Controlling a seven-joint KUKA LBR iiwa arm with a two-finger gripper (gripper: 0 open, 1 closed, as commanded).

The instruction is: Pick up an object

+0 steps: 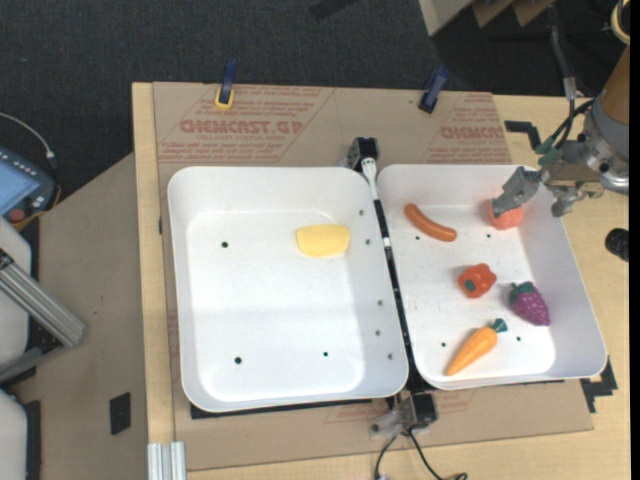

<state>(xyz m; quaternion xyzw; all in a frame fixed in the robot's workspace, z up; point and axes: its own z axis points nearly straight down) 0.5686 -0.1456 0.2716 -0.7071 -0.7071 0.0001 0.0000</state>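
Hovering: my tool (540, 190), fingers spread wide, empty, at the right bin's (580, 298) far rim. Item: salmon-red block (507, 215), just beside my left finger, toward eight o'clock of the tool.

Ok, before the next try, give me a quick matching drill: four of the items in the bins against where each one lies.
Things:
1. yellow piece
2. hot dog
3. carrot
4. grapes

Places:
A. right bin, near front edge
B. left bin, alone
C. right bin, far left part
D. right bin, by the right wall

Pairs: 1-B, 2-C, 3-A, 4-D
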